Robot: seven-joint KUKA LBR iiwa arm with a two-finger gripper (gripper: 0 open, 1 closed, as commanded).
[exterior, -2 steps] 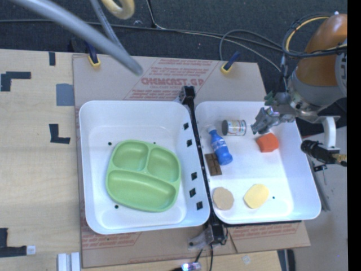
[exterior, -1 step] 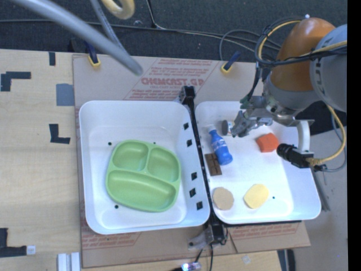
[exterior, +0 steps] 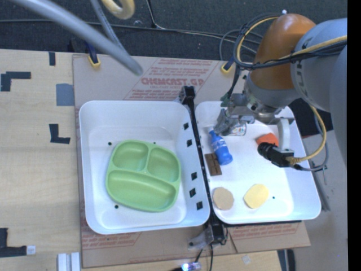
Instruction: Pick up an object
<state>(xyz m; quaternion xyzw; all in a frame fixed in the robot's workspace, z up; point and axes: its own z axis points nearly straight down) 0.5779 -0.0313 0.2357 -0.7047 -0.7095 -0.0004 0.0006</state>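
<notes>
In your right bin (exterior: 293, 205), nearest lie a tan disc (exterior: 223, 198) and a yellow piece (exterior: 256, 196), then a brown bar (exterior: 212, 164) just beside the blue bottle (exterior: 220, 147). The gripper (exterior: 228, 123) hangs at the bottle's far end; spread or pressed together, you cannot tell. Beyond, the cardboard (exterior: 169, 81) reads "CHEMCAST GP" in red.

Right bin (exterior: 285, 185) has a small blue bottle (exterior: 220, 149) lying on its side near the divider and a brown bar (exterior: 212, 165) just beside it. Lower down sit a tan round disc (exterior: 223, 199) and a yellow chunk (exterior: 256, 196). There's an orange bit (exterior: 268, 138) further right. A green divided plate (exterior: 144, 175) lies flat in the left bin (exterior: 93, 129).
</notes>
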